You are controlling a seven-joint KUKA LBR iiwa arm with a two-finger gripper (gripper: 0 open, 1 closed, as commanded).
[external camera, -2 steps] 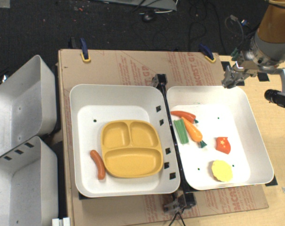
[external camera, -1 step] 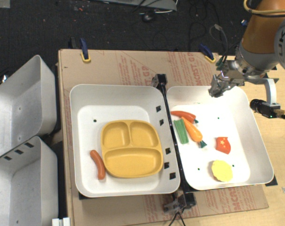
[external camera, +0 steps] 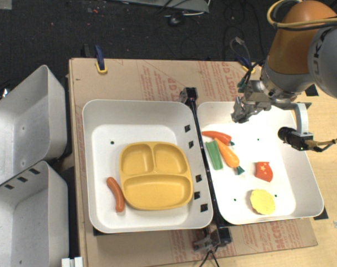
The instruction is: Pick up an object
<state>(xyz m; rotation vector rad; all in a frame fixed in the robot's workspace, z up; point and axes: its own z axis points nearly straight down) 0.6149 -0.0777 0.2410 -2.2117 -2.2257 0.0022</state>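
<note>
Tapered orange carrot (external camera: 229, 156) beside flat green strip (external camera: 214, 154), metal end effector (external camera: 242, 114) above, grip state unclear

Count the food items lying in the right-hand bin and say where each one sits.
4: a red chili and a carrot near the bin's left side, a red strawberry piece further right, a yellow slice near the front. A green strip beside the carrot may be a fifth.

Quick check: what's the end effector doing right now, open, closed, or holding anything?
End effector: cannot be told whether open or closed; it hangs over the far part of the right bin, and nothing shows in its grasp.
</note>
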